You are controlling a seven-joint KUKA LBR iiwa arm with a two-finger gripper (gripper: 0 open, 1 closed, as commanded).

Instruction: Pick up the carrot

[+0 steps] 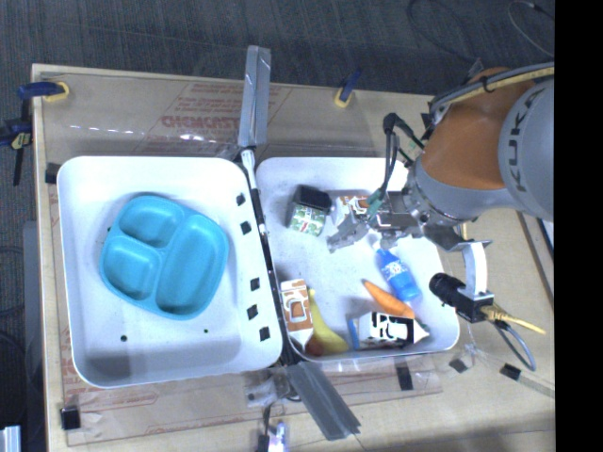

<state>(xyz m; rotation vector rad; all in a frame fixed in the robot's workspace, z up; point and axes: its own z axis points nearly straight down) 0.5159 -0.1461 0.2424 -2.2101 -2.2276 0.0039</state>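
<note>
The carrot (pixel 387 298) is orange and lies at a slant in the front right part of the right bin (pixel 283 182). It sits between a blue bottle (pixel 397 274) and a blue and white box (pixel 384 329). My gripper (pixel 347 228) hangs over the middle of that bin, to the upper left of the carrot and well apart from it. It is beside a green can (pixel 306 219). Nothing of the carrot is in the gripper.
A black item (pixel 313 198) rests behind the green can. An orange and white carton (pixel 297 306) and a banana (pixel 326 338) lie along the right bin's front left. The left bin (pixel 85 337) holds a blue divided plate (pixel 166 254). A metal bar (pixel 252 102) stands between the bins.
</note>
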